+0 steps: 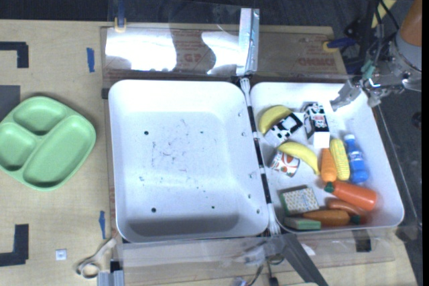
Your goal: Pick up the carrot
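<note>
Camera view. My claw [350,94] hangs over the far right corner of the right bin [392,197], well apart from the carrot [353,194]; whether it is spread or pressed together I cannot tell. The carrot lies on its side near that bin's front right corner, just beside a corn cob [339,157] and just behind a darker orange piece [328,216]. I judge it light, stiff, smooth plastic — likely slippery — best pinched across its thick middle.

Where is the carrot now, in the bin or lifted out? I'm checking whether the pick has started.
In the bin. The carrot lies flat among the other items in the right bin, with the gripper up near the bin's far edge, apart from it.
</note>
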Robot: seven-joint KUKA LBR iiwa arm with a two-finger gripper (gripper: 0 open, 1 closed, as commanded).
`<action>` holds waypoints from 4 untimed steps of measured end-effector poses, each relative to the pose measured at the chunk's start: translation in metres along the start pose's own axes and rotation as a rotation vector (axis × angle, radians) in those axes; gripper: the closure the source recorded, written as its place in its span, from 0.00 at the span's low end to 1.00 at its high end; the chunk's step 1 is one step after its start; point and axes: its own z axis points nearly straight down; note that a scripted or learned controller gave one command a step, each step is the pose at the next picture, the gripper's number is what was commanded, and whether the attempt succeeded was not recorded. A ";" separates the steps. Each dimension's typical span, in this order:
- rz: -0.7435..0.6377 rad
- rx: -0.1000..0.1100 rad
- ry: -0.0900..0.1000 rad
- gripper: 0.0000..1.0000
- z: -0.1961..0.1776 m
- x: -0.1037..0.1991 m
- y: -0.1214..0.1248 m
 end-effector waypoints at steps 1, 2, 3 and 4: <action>0.016 0.002 0.002 0.00 0.075 0.016 -0.059; 0.051 -0.021 -0.004 0.00 0.151 0.005 -0.041; 0.053 -0.024 -0.003 1.00 0.140 0.005 -0.040; 0.053 -0.024 -0.003 0.00 0.140 0.005 -0.040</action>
